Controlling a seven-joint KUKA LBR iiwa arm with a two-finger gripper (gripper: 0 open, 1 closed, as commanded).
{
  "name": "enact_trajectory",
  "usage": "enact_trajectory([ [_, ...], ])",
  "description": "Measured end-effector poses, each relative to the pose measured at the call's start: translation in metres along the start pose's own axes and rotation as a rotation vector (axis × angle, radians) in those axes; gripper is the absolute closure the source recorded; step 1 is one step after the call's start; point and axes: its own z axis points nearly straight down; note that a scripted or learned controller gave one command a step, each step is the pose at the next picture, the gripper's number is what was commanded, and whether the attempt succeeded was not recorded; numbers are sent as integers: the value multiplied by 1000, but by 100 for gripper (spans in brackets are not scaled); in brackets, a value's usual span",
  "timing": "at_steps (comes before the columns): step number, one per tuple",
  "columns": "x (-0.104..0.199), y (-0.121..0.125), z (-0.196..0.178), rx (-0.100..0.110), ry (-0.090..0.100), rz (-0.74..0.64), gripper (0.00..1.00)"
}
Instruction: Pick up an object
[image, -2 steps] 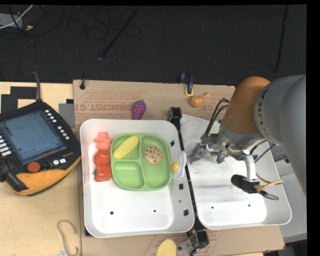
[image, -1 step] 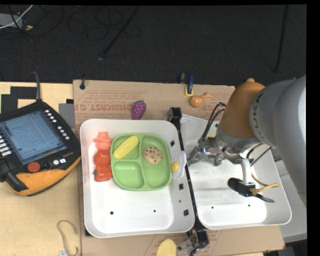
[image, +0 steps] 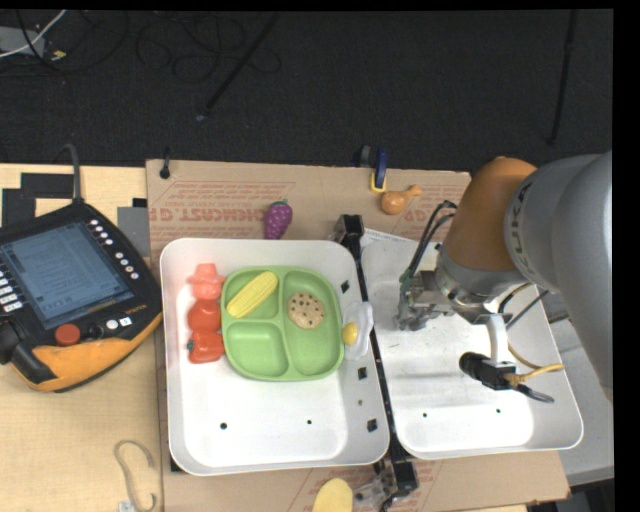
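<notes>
1. Camera view hides much of the tool. The grey arm with its orange band lies across it, so we cannot tell whether it is spread or pressed together, nor whether anything is in it. A yellow lump is cut off at the lower edge, and we cannot name it.
2. The left bin holds a green divided plate with a corn cob and a cookie in its upper compartments. A red and pink toy lies just beside the plate's left edge. A small yellow piece sits at the plate's right edge, against the bin's wall. Purple grapes and an orange pear-shaped toy lie behind the bins. A teach pendant and a metal hook rest on the bench.
3. The tool hangs over the upper left part of the right bin, near the wall beside the left bin. The small yellow piece is the nearest thing, across that wall.
</notes>
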Motion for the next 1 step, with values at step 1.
enact_trajectory([
  [1,-9,7,-48,-7,-2,0,100],
])
